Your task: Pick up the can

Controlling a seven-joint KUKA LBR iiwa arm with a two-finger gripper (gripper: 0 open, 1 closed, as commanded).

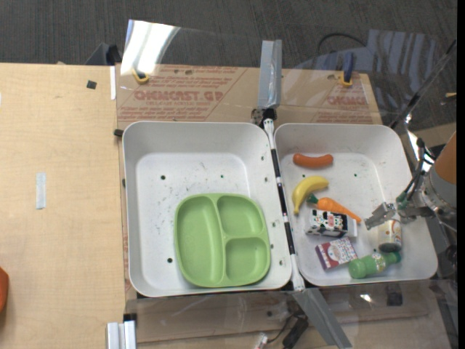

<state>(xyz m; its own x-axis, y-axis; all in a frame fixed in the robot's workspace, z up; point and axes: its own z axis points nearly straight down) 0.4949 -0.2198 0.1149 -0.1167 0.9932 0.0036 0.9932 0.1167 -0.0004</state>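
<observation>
The can (393, 231) is seen standing near the right wall of the right bin (341, 133), just under the tool (389, 213); whether the tool is spread cannot be told.

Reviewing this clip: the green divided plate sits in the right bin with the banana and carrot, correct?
Not quite. The camera view shows the green divided plate in the left bin; the banana and carrot lie in the right bin.

green tray (221, 240), banana (308, 190), carrot (336, 207)
</observation>
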